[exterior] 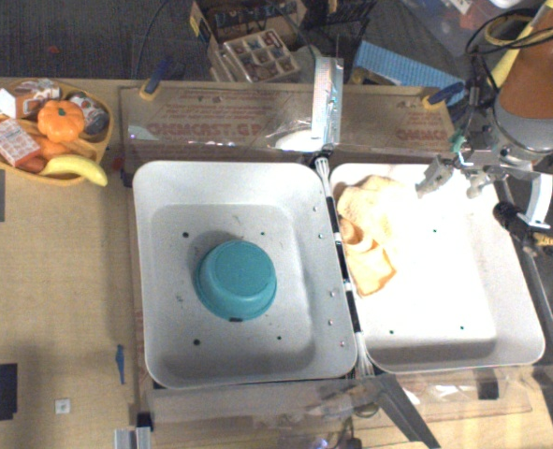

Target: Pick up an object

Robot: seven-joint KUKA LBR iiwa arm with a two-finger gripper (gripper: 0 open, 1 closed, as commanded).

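Teal round plastic bowl (237, 279) lies upside down near the middle of the left shallow white bin (164, 195), well apart from the arm. Over in the right shallow white bin (482, 307), a crumpled tan and orange cloth-like object (365, 232) sits against the left wall, close to the divider between the two bins. The grey two-finger gripper (454, 176) hovers above the upper part of the right bin — just to the right of the tan object, not touching it. Its fingers look spread apart, with nothing between them. At the bench's far left corner, a yellow bowl of toy food (42, 134) holds an orange pumpkin and a banana — well away from both bins.
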